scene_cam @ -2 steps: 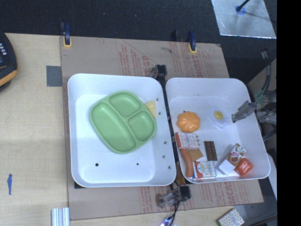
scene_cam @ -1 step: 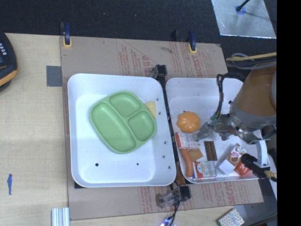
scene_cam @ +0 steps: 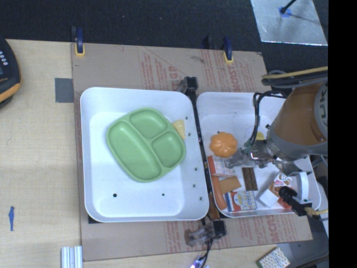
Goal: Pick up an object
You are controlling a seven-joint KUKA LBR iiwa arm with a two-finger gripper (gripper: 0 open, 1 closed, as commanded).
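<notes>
In the right bin (scene_cam: 223,108) lie an orange pumpkin-like toy (scene_cam: 223,144), an orange block (scene_cam: 228,183), a brown bar (scene_cam: 249,178) and flat printed packets (scene_cam: 245,201). My gripper (scene_cam: 244,156) hangs low over this bin, just right of the orange toy and above the brown bar. I see nothing clearly between its fingers. The grey arm with its orange band (scene_cam: 301,116) comes in from the right and hides the bin's right part.
The left bin (scene_cam: 95,200) holds a green divided plate (scene_cam: 146,143) with a yellow piece (scene_cam: 179,128) at its right edge. Cardboard (scene_cam: 139,66) lies under both bins. A black clamp (scene_cam: 190,84) sits between the bins at the back.
</notes>
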